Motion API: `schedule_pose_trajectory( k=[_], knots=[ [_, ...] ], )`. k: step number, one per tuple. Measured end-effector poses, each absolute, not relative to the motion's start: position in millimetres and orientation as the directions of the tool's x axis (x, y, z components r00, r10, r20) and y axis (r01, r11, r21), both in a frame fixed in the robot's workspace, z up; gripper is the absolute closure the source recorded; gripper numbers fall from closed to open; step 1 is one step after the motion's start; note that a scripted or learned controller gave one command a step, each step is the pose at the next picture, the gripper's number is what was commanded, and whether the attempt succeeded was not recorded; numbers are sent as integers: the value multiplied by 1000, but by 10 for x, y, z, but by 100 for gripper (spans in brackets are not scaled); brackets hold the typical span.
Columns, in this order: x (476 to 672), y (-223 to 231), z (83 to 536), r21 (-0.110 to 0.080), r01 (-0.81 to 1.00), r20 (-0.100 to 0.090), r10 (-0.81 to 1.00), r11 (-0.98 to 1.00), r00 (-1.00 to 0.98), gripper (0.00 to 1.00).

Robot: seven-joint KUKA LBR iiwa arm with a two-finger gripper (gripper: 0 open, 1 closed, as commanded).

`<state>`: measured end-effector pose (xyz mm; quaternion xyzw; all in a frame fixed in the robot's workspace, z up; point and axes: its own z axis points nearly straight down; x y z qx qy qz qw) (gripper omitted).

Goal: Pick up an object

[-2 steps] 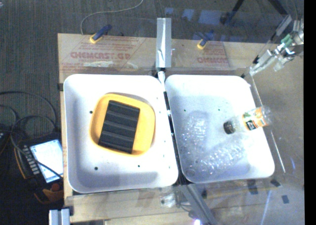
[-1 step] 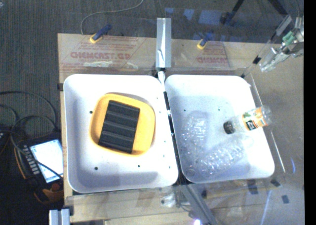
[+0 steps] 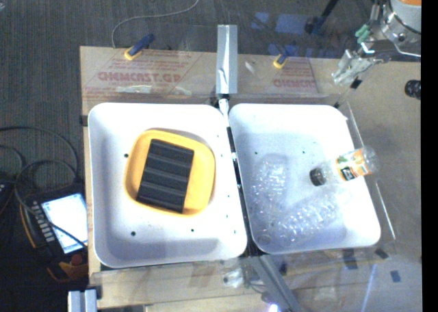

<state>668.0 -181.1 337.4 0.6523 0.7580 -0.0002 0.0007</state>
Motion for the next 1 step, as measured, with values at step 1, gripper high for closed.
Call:
schedule_pose_trajectory(
  k=[1],
  knots=[
    [6680, -1814, 3376, 0, 989, -2, 989, 148, -148, 0]
  ],
)
